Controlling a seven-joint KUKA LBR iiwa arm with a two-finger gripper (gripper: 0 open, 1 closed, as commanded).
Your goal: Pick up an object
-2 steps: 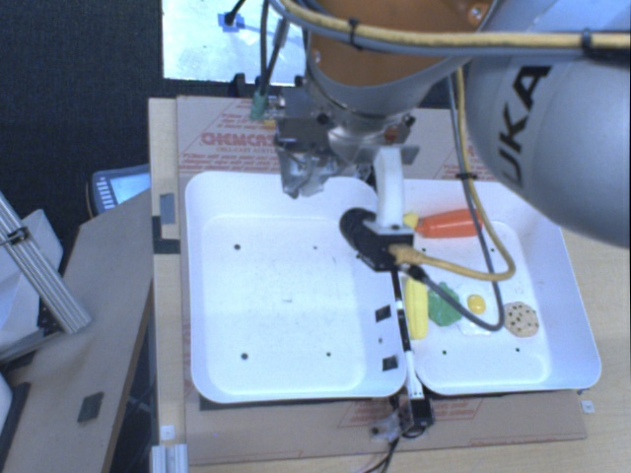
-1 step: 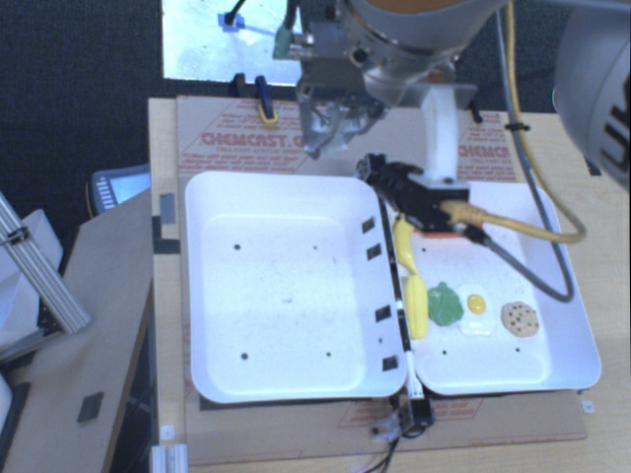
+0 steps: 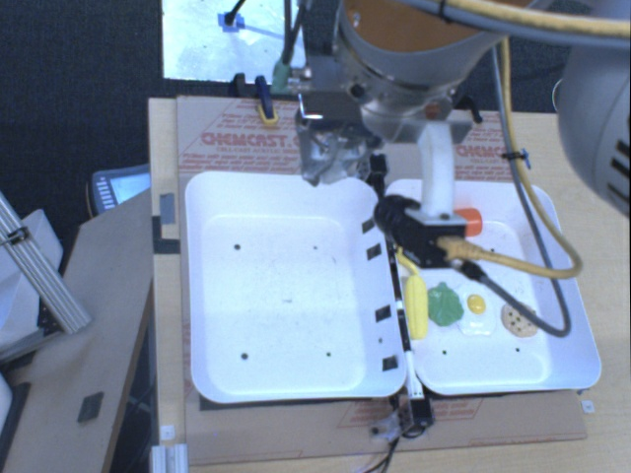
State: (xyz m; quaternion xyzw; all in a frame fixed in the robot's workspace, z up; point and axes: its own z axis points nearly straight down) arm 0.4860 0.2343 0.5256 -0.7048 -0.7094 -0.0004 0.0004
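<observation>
Partly hidden behind the arm (image 3: 434,180), an orange object (image 3: 469,222); jaws' state indiscernible.

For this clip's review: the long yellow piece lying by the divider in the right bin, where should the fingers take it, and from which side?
Probably at mid-length of the long yellow piece, coming straight down, fingers closing across its narrow width. It lies flat, lengthwise along the divider, with the green item close on its other side, so both finger gaps look tight.

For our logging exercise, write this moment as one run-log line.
arm: over right white bin | contents: long yellow piece, green leafy toy, round brown cookie | left white bin: bare | pick: unconfirmed
</observation>
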